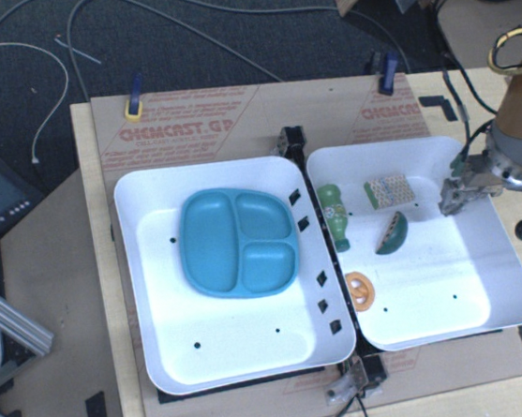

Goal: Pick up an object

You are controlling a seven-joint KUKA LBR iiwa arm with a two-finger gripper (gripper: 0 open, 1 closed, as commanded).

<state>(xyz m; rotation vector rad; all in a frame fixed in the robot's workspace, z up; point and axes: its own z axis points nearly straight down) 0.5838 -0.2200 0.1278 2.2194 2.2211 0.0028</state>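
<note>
My claw (pixel 455 196) sits low at the right-hand end of the right bin (pixel 494 264), near the far corner, and I can't tell its state from up here; it's small and dark against the white, w/ nothing visibly in it. Nearest things to me, going left: a small speckled block (pixel 389 191) towards the far wall, and just in front of it a green wedge (pixel 392 234) w/ a reddish edge, prob. a toy melon slice, lying tilted on the floor. Those two are near each other but apart, as far as I can judge. Further left a green bottle (pixel 334 216) lies along the wall by the divider, and nearer the front an orange pretzel-like ring (pixel 360 289) lies close to that same wall. Any of the four would count as the object, so I'd go for the easy one. My pick is the block: closest to me, flat top, straight sides, open floor round it. Approach: lift first, slide left until I'm over its middle, turn the wrist so I close across the short side, then come straight down, not at a slant. The wedge looks curved and could squirt out; bottle and ring hug the wall, so less room there. Beyond the divider, the left bin (pixel 154 263) holds a blue tray (pixel 239 241) w/ three sections; too wide and flat for me, I'd skip it.
</note>
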